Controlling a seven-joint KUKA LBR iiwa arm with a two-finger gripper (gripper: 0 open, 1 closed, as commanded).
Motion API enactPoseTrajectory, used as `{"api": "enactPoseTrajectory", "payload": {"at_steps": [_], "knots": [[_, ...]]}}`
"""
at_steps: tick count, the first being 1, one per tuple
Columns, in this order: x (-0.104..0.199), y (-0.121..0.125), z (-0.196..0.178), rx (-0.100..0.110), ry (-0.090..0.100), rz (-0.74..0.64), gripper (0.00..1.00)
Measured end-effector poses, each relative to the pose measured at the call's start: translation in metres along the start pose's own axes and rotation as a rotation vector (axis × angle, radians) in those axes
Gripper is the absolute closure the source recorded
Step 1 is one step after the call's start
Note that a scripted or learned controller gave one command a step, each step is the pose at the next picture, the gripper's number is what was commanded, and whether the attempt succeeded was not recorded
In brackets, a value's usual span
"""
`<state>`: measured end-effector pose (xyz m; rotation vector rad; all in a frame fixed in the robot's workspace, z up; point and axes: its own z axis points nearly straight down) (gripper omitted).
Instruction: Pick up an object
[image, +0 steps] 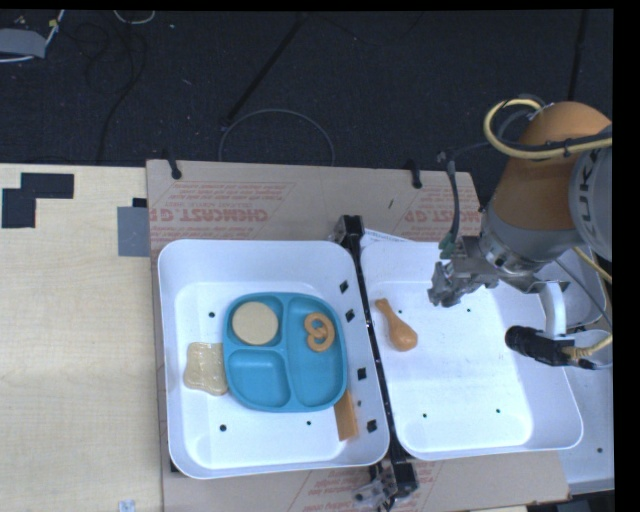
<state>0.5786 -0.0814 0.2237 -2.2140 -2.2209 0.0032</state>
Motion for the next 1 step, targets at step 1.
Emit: {"api": "enactPoseTrajectory", "payload": {"at_steps": [1], "knots": [[0.0402, -0.0149, -0.0018, 0.0, 0.0, 0.0, 1.0]]}}
